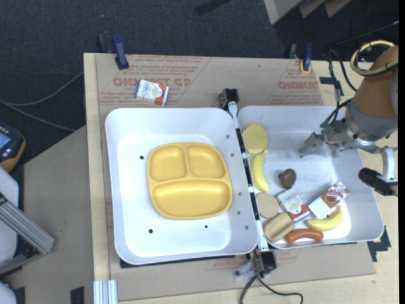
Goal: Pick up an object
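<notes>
The claw (pixel 311 145) hangs low, fingers spread apart, apparently gripping nothing.

We see a brown board (pixel 190 75) under both bins, with faded red lettering across its top. A small red and white packet (pixel 152 92) lies on it just above the left bin. Blue clamps (pixel 119 52) grip the board's far edge at left and right. Dark carpet (pixel 126 11) surrounds the bench, a grey cable (pixel 38 97) trails over it at left, and a metal rail (pixel 25 223) sits at the lower left.
</notes>
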Available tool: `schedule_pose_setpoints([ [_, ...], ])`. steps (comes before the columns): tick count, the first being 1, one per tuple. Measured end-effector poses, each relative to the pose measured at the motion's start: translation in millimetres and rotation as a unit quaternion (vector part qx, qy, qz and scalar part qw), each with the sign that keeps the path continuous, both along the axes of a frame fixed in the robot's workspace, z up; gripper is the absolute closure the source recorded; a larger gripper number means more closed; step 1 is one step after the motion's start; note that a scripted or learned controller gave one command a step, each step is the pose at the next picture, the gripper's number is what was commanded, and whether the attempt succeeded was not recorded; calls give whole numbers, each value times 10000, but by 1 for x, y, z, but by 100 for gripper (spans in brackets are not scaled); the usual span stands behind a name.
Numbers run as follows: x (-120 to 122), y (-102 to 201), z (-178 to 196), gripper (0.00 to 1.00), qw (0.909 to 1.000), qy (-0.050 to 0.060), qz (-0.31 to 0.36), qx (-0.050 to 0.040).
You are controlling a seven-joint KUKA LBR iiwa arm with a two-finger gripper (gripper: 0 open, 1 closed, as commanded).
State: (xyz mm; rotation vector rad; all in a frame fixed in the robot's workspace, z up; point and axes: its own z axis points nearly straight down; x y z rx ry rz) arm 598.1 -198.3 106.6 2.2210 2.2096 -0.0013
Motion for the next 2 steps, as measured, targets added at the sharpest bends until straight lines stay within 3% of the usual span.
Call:
schedule_pose_setpoints([
  [1,-9,72,56,0,10000,-1,59,37],
  [2,-46,95,-25,0,10000,56,27,44],
])
